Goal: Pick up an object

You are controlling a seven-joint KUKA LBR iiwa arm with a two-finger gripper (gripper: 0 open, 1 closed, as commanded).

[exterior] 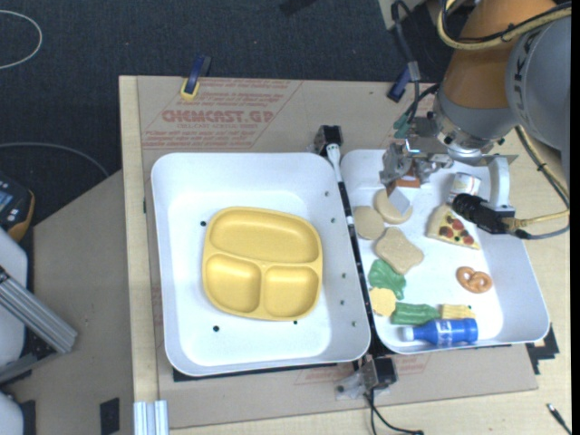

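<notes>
Round cracker point(395, 207) sits in the right bin point(526, 297) just under the gripper point(397, 178), finger state I cannot tell, so I'd drop straight down centred on it, clear of the bread slice point(400, 249) and pizza slice point(452, 228), yellow tray point(263, 263) irrelevant.

Both bins point(172, 243) are looking like smooth white plastic with a slight sheen. Tray point(263, 263) is showing as matt yellow plastic. Bench point(272, 111) is reading as raw brown cardboard, printed red. Bottle point(441, 333) is looking like glossy blue plastic. Arm point(494, 53) is showing a smooth orange shell and grey gloss. Gripper point(397, 172) is looking like bare metal.
</notes>
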